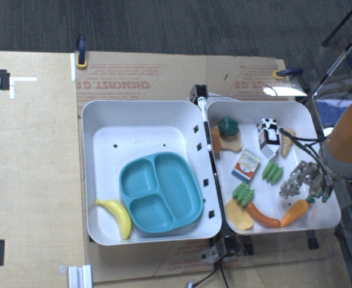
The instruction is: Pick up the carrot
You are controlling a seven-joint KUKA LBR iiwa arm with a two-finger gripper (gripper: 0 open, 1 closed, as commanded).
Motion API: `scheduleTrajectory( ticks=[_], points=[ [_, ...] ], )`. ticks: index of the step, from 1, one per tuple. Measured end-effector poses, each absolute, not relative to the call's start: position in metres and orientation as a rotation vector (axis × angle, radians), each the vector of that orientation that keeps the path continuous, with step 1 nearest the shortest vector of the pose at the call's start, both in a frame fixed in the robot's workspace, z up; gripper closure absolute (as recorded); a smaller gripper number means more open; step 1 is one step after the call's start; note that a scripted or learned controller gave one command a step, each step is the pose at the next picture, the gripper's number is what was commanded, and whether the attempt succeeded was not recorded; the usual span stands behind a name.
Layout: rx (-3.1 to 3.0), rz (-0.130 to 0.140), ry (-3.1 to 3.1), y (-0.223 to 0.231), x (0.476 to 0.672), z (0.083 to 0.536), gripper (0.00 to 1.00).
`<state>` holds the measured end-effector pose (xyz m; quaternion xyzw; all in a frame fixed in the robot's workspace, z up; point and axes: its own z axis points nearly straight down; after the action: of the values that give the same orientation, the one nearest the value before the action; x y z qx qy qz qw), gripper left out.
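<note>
Fingers (pixel 301 185) state unclear, just above carrot (pixel 294 212) in right bin (pixel 319 221).

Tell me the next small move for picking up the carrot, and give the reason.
Probably shift the pincer slightly toward the camera and lower it over the small orange carrot with green top. The carrot lies near the front wall of the right white bin, just in front of the pincer, and is not yet held.

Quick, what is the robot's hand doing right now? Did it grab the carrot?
Gripper: cannot be told whether it is open or closed. It sits just above the carrot in the right bin; no grab is visible.
</note>
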<state>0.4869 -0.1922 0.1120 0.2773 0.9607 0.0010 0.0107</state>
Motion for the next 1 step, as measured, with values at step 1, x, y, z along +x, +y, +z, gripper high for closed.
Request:
scheduleTrajectory(
  ticks=[1],
  points=[
    [0.866,0.003,2.998,-0.1921,0.4869,0.1120,0.00]
  ],
)
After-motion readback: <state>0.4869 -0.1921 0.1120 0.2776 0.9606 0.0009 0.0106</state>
